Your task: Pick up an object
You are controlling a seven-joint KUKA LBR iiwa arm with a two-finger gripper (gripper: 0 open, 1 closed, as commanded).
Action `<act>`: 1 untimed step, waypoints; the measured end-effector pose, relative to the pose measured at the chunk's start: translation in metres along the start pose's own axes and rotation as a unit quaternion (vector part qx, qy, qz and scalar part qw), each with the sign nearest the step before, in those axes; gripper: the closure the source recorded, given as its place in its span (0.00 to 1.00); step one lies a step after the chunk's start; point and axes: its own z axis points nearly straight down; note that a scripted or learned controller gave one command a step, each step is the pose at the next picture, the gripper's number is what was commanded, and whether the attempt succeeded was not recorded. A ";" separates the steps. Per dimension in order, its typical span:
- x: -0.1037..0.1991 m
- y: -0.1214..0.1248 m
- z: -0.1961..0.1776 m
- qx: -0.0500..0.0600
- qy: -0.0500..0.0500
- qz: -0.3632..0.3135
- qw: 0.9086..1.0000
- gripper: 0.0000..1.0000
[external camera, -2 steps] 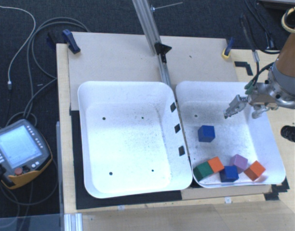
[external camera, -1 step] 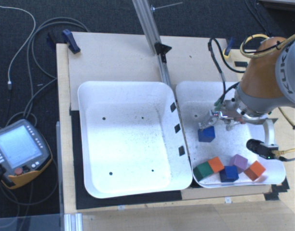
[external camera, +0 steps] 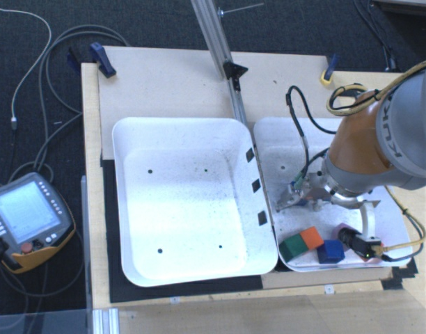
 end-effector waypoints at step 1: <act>0.001 0.066 -0.006 -0.008 -0.002 -0.002 1.000 0.00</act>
